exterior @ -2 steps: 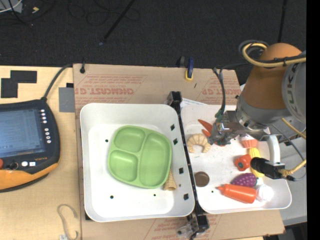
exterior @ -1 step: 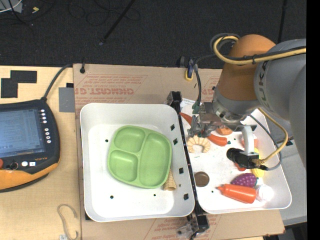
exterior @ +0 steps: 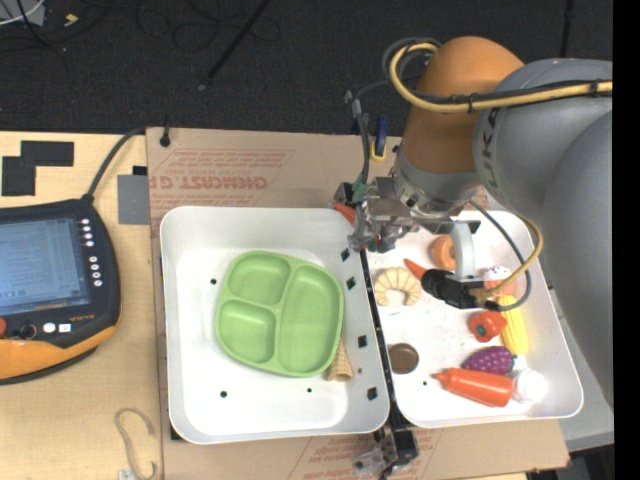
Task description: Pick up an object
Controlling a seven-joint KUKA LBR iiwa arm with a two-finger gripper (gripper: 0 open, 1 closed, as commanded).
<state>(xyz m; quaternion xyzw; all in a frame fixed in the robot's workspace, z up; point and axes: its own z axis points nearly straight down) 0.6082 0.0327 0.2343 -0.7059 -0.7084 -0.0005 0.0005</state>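
My gripper (exterior: 374,234) hangs low over the far left corner of the right bin (exterior: 560,368), close to the wall between the two bins. Just in front of it lie a tan croissant (exterior: 398,287) and a small orange carrot (exterior: 415,268). An orange round piece (exterior: 443,251) sits to their right. Nearer the front of this bin are a brown disc (exterior: 402,358), a red pepper (exterior: 487,325), a yellow corn cob (exterior: 514,330), purple grapes (exterior: 490,360) and a red bottle (exterior: 473,386). Nothing can be seen held by the gripper.
The left bin (exterior: 190,368) holds a green divided plate (exterior: 280,313), with a waffle cone (exterior: 342,364) at its right edge. A control tablet (exterior: 50,278) lies on the bench to the left. The bulky grey arm (exterior: 540,128) overhangs the right bin's far side.
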